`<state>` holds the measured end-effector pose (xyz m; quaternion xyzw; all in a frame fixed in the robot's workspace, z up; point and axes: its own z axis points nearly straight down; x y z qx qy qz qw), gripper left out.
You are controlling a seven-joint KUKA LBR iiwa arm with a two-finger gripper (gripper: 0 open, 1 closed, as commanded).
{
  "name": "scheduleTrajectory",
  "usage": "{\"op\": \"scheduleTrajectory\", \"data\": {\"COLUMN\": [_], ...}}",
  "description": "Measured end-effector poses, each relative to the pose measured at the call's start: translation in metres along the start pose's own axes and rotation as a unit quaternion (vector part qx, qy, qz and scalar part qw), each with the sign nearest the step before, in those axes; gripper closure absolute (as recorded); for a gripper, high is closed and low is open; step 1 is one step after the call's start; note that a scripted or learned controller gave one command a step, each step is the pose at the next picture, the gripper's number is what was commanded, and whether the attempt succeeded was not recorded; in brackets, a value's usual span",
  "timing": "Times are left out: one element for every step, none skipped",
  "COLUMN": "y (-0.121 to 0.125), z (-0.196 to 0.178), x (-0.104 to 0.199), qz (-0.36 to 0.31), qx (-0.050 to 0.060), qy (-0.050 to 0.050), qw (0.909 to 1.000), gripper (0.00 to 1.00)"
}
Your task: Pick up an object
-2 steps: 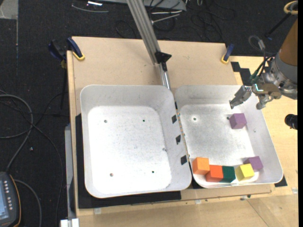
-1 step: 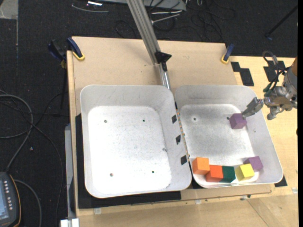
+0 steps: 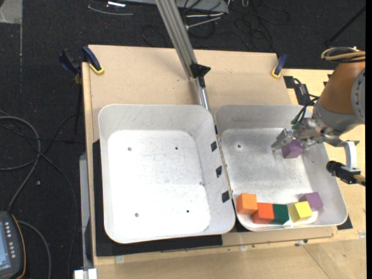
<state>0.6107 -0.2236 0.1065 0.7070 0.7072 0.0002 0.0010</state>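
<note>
My gripper [image 3: 292, 145] reaches in from the right over the upper right part of the right bin [image 3: 256, 167]. A purple block [image 3: 292, 150] sits between its two grey fingers, and the gripper is shut on it. Along the bin's front edge lie an orange block [image 3: 247, 202], a red block [image 3: 265, 211], a green block [image 3: 281, 213], a yellow block [image 3: 300, 210] and a second purple block [image 3: 314, 200].
The left bin [image 3: 116, 156] lies beside the right one, with black clips along the shared rim [image 3: 220, 170]. A metal rail [image 3: 180, 39] runs down from the top to the bins' back edge. Clamps mark the bench's back corners.
</note>
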Motion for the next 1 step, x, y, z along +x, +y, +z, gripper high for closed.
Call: {"op": "scheduleTrajectory", "data": {"y": [0.0579], "z": [0.0111], "x": [0.0009], "qz": [-0.002], "qx": [-0.001], "qy": [0.001], "qw": [1.0000], "gripper": [0.00]}}
